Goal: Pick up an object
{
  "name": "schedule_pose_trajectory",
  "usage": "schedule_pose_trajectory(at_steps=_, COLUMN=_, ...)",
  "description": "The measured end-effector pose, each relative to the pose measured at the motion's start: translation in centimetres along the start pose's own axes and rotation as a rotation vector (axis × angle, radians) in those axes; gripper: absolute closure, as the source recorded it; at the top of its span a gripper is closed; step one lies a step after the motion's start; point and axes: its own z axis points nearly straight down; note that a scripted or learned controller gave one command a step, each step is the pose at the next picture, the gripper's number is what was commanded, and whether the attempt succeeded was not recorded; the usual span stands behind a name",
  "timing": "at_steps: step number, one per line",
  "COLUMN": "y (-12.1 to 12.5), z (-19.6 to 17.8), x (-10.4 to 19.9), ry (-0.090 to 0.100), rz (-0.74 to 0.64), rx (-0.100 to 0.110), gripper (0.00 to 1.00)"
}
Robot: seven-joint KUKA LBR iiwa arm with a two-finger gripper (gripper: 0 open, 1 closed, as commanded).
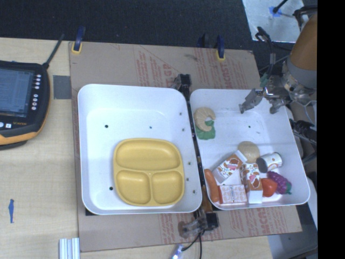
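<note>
The gripper (263, 102) is hanging over the right bin's (232, 134) upper right corner, fingers spread wide and gripping nothing. Nearest target: the tan-and-green toy (205, 122), lying to its left and slightly nearer the camera, well apart from the toy cluster (245, 178).

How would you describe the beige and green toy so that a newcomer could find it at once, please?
Look at the right bin, one of two white bins. Near its left wall, toward the far end, the beige and green toy lies alone, apart from the cluster of items piled at the near end.
</note>
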Motion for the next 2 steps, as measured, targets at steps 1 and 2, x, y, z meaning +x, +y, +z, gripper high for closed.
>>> schedule_pose_trajectory(at_steps=1, y=-5.3, z=12.2, x=-2.8, ry=0.0, rz=0.0, rx=0.002, gripper=0.0)
schedule_pose_trajectory(at_steps=2, y=4.0, z=12.0, x=-5.3, ry=0.0, rz=0.001, rx=-0.003, gripper=0.0)
